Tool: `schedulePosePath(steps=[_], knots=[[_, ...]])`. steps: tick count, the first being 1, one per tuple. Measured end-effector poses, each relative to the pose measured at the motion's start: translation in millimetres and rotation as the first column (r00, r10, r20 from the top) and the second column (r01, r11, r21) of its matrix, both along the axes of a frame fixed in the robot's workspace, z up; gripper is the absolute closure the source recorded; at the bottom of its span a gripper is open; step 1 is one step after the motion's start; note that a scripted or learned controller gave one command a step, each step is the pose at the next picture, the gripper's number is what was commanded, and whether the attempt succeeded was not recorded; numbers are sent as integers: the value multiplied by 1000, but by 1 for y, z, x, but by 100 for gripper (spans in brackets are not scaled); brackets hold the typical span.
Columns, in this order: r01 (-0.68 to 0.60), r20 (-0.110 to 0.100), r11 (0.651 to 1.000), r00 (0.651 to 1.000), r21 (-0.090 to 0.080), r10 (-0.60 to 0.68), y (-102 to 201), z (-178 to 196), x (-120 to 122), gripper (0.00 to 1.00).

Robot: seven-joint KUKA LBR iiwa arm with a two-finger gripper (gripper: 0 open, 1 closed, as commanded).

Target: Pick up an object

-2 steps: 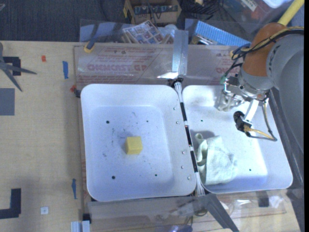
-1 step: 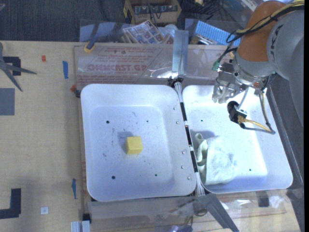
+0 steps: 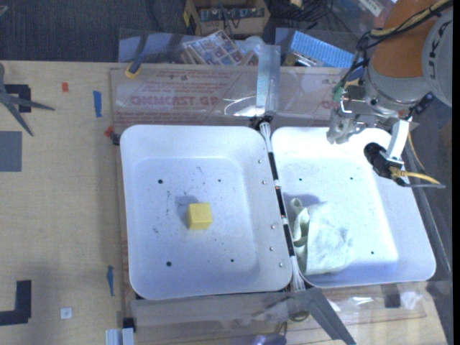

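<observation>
On the left of the wooden tabletop [image 3: 57, 192], outside the bins, lie small strips of blue tape [image 3: 97, 103] and dark flat fixtures; none of these is involved in the pick. The left bin [image 3: 144, 157] is a shallow white tray with rounded corners, a matte and slightly speckled floor, and a few small dark holes. Near its centre sits a yellow block [image 3: 200, 215], roughly cubic with a dull, foam-like surface, well apart from every wall; it appears rigid enough and freely accessible from above. A metal divider strip [image 3: 277, 200] with rivets joins the two bins. The right bin [image 3: 402, 214] has the same moulded white form; against its left wall, just beside the divider, rests a white cloth [image 3: 320, 239], soft, crumpled and folded, with a pale greenish edge. Above the upper part of the right bin hangs the tool [image 3: 338, 131], a grey metallic assembly below the arm's orange band, with a black cable fitting beside it. Nothing shows between its fingers, and whether they stand apart or together cannot be told from this view. Judged from this layout, the task is at its start: both candidate objects rest in their bins, and approach, descent, closure and lift all remain.
</observation>
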State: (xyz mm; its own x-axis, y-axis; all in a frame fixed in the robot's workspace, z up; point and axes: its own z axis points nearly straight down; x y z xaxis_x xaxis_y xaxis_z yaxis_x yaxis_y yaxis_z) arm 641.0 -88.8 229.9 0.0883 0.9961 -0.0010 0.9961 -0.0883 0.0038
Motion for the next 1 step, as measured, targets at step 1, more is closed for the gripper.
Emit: schedulePosePath(steps=[1], knots=[[184, -6, 983, 983, 2, -184, 11, -46, -26, 100]])
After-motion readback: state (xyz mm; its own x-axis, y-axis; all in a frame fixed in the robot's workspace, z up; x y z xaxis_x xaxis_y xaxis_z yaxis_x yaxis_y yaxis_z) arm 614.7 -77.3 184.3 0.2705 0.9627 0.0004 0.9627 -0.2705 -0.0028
